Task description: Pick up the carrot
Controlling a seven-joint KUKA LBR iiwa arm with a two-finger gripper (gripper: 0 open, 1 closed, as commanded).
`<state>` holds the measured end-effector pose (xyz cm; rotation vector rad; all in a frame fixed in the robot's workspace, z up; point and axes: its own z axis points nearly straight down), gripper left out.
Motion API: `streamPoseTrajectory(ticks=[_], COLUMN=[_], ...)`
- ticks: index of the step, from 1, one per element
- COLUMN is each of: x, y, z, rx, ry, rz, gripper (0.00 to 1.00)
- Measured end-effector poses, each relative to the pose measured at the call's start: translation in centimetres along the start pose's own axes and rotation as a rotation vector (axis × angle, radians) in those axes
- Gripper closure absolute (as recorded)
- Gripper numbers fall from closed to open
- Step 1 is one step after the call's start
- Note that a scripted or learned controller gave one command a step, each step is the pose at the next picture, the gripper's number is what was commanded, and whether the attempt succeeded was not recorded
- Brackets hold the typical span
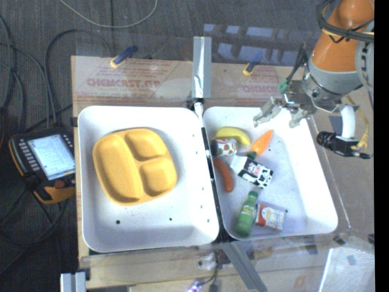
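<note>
- The carrot [262, 142] lies in the right bin [316, 163], up near its far wall, tilted with its thin end pointing toward the bin's middle.
- Just beside it on the left sits a banana [233, 134], and touching the banana's near side is a small can with a red label [225, 147].
- Below the carrot's tip a black-and-white carton [254, 171] lies close, perhaps touching — hard to be sure from here.
- Farther out: a sausage [224, 174] by the dividing wall, a green bottle [246, 213] and a red-orange packet [270, 216] at the near end.
- The claw [281, 112] hangs over the bin's far rim, just above and to the right of the carrot; its fingers look spread apart and nothing sits between them.
- The left bin [97, 224] holds a yellow divided tray [135, 164], well apart from all this.
- What could go wrong, as I judge it: the carrot is smooth and tapered, so a pinch near the thin end may squirt it out — the thick end is the safer hold.
- A descent slightly to the left could land a finger on the banana or nudge the can.
- The far wall is close, and a finger may catch the rim.
</note>
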<state>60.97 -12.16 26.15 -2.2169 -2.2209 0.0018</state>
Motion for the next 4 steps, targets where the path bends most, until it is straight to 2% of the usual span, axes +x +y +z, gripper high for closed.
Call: streamPoseTrajectory(ticks=[1, 2, 3, 4], x=[-5.6, -5.9, -5.8, -0.6], y=[3.1, 6.2, 6.3, 5.9], z=[9.3, 17.3, 16.2, 7.6], rx=[0.001, -0.010, -0.011, -0.001], ry=[-0.004, -0.005, -0.009, -0.003], rz=[-0.034, 0.044, 0.042, 0.264], gripper=[0.00, 0.00, 1.00, 1.00])
